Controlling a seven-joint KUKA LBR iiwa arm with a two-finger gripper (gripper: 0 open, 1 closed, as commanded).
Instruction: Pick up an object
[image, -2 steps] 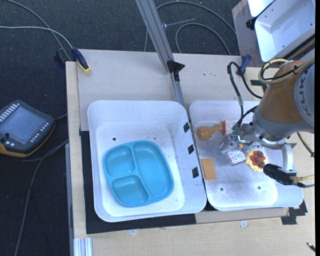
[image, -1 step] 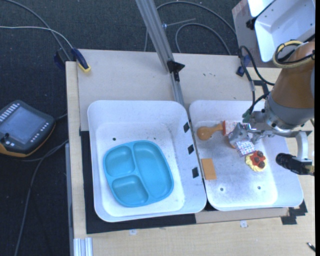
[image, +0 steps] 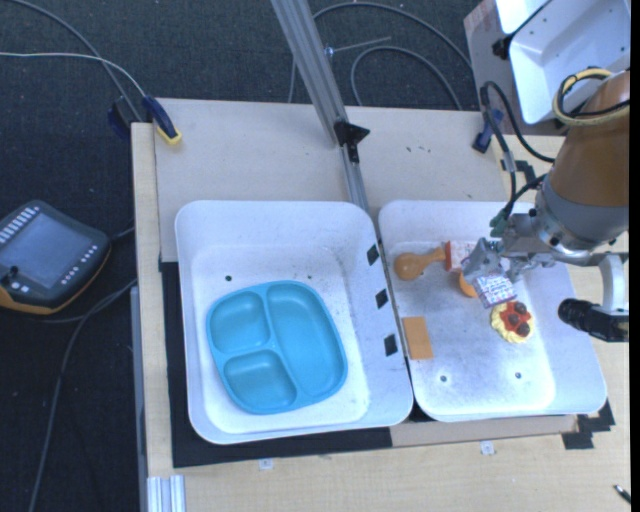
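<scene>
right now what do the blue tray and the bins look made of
Blue tray: seemingly moulded plastic, smooth with a soft sheen, three compartments formed in one piece. White bins: likely thin formed plastic, matte, with rounded corners and scattered dark specks.

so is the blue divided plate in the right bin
No, the blue divided plate lies in the left bin; the right bin holds the small items beneath the gripper.
</scene>
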